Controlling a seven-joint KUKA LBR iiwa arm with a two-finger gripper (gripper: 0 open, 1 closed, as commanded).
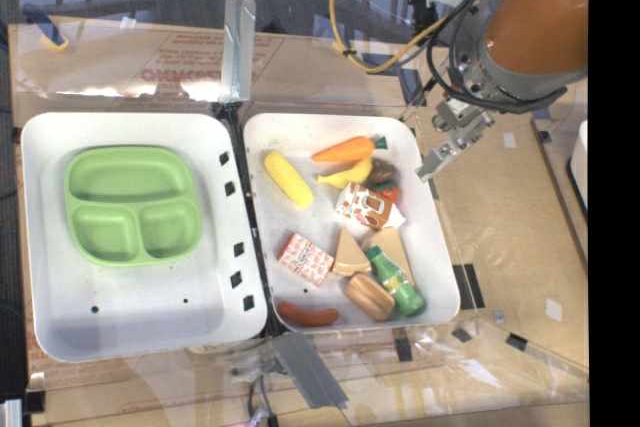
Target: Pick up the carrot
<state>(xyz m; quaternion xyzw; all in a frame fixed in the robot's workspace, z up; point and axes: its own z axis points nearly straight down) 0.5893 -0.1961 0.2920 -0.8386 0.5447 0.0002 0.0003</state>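
Observation:
The carrot point(343, 150) is orange with a green top and lies on its side at the back of the right bin point(262, 140), its top pointing right. A yellow banana point(346, 175) rests just in front of it, touching or nearly touching. My gripper point(441, 151) hangs over the right bin's far right rim, to the right of the carrot and apart from it. Nothing is visibly held in it. The orange band of the arm point(535, 10) looms above at the upper right.
The right bin also holds a corn cob point(288, 179), a small carton point(362, 206), a red box point(305, 258), a cheese wedge point(349, 253), a green bottle point(394, 281), a bun point(368, 296) and a sausage point(307, 315). A green divided plate point(133, 203) sits in the left bin point(40, 245).

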